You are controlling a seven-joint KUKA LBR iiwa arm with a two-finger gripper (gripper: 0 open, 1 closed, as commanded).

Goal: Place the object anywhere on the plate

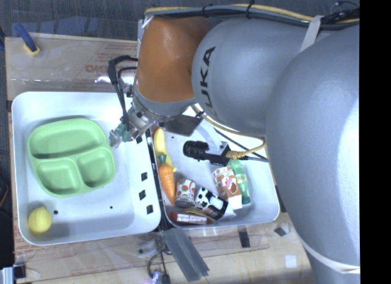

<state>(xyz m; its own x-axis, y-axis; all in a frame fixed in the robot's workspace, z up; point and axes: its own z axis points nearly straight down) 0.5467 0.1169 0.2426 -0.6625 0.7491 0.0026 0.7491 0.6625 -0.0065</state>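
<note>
Gripper (120, 133) just right of green three-compartment plastic plate (71, 156), over left white bin (131, 203) | jaws: can't tell, nothing visibly held | yellow lemon-like ball (40, 220) near-left corner, off plate | risk: empty release, since no grasp is confirmed

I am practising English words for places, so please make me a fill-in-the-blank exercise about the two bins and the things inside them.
1. The plate in the left bin is ____ in colour.
2. The lemon lies in the ____ bin.
3. The carrot lies in the ____ bin.
4. The claw hangs beside the plate's ____ edge.

Missing words: green; left; right; right
</note>
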